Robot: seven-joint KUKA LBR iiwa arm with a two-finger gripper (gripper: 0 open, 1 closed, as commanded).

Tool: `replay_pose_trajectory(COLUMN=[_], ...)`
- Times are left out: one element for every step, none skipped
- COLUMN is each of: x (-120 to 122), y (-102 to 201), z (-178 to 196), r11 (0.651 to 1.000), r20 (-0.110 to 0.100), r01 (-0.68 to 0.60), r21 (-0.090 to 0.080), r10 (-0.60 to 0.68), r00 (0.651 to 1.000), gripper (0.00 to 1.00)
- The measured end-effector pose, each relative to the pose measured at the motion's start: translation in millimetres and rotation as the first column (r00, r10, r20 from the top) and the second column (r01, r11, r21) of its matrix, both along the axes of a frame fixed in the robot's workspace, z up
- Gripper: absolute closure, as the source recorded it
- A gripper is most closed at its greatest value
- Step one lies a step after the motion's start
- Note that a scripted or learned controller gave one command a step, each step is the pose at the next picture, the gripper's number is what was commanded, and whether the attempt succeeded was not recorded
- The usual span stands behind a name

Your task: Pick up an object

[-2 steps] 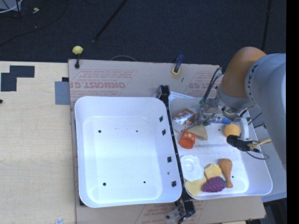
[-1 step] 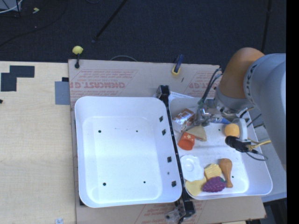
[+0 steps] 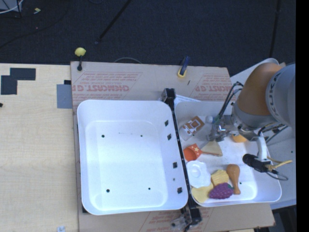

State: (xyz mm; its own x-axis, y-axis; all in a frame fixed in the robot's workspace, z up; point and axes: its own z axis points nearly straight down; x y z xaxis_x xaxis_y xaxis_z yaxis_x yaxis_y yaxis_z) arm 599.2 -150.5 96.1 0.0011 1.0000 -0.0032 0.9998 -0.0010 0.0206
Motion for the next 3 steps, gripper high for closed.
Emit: replay_pose_trajectory(x=[36.9,48.0,42.5], y=[61.1,108.5,162.0], z=[-7.9,183.6,85.2], r11=[1.000,1.000,1.000], r20=[-0.041,-0.003,-0.032], r01=[-0.002,-0.005,-0.004], r21=[-0.009,0.004,0.006], r10=[0.001,0.005,0.005], r00=[0.999,1.000,0.999], gripper=[1.00,1.00,1.00])
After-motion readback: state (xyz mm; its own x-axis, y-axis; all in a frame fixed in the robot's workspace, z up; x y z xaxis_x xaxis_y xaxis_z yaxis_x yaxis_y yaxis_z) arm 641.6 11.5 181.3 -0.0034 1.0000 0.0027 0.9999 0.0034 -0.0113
